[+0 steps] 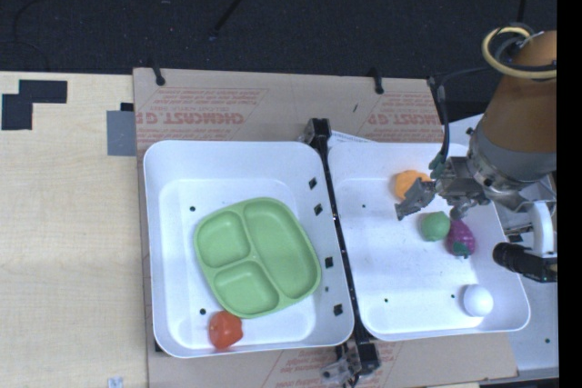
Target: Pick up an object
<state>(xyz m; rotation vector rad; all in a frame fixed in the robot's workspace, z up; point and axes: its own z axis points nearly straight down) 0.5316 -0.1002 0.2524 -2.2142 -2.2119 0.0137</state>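
We see the gripper low in the right bin, jaws apart, holding nothing, between the orange ball and the green ball; both round, without long axis

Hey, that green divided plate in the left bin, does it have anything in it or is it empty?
Empty. All three compartments of the green plate show bare green; the orange-red object lies beside it on the left bin floor.

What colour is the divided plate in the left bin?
Light green: the three-compartment plastic plate, best seen in the camera view.
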